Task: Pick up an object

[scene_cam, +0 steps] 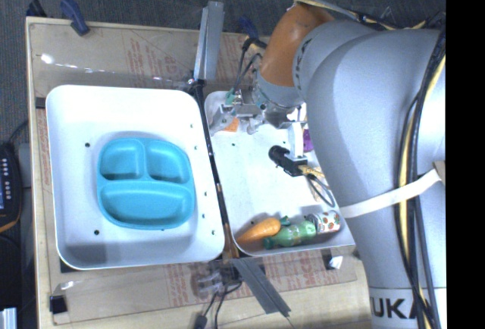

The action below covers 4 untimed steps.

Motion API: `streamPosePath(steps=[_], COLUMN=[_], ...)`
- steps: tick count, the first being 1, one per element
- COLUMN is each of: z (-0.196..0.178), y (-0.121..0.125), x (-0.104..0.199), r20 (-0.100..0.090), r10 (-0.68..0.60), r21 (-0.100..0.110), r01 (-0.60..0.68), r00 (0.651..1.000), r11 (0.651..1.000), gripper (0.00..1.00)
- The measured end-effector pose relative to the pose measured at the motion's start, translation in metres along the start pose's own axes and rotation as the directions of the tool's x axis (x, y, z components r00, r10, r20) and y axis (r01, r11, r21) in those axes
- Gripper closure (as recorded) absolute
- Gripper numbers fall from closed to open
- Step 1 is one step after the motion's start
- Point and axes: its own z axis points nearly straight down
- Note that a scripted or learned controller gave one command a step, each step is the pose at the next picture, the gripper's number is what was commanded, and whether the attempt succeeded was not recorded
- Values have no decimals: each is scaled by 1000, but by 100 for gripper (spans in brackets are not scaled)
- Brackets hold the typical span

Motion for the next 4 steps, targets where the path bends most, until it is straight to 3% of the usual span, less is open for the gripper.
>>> streamPosePath(steps=[1, 2, 3, 4], z=[-10, -20, -20, 1], y=[1, 1, 1, -87], x=[3, 5, 5, -5], r20=[1, 1, 2, -1], r10=[-12, -22, -23, 3], r21=[2, 3, 4, 4], r01=[12, 22, 23, -3], r00=[1000, 1000, 1000, 1000], r11=[1000, 1000, 1000, 1000], gripper=[100, 100, 0, 0])
